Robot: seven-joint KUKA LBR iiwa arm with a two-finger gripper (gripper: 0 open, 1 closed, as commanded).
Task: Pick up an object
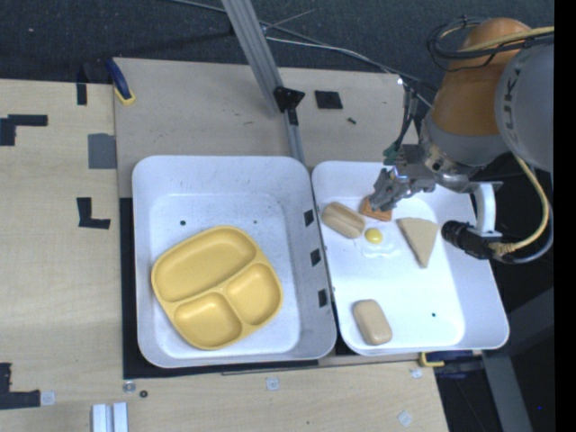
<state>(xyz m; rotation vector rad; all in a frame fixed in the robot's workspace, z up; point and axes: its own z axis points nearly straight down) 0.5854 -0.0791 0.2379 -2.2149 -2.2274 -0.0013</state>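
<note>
Bins sit side by side on the bench point(54, 268), two shallow white trays seen from above at a slant. The left bin point(162, 187) holds a yellow divided plate point(216, 284) with three compartments, lying toward the near left part of the floor. The right bin point(450, 327) carries several small food-like pieces. A tan bread roll point(342, 220) lies near the bin's far left corner, tilted on a diagonal. Just beside its near end sits a fried egg point(375, 238), a small yellow yolk on a pale white patch that blends with the bin floor. To the right of the egg lies a beige wedge point(419, 238), its point aimed toward the near side. Well apart from these, near the front rim, rests a second tan roll point(371, 321).

The grey arm point(531, 88) with its orange band reaches in from the right, and the claw point(389, 196) hangs low over the far part of the right bin. Directly at its tips lies a small orange piece point(377, 210), touching or nearly touching the claw. Whether the claw is clenched on this piece or released cannot be told from this angle, since the wrist hides the tips.

A grey metal bar point(256, 43) slants across the bench behind the bins.
</note>
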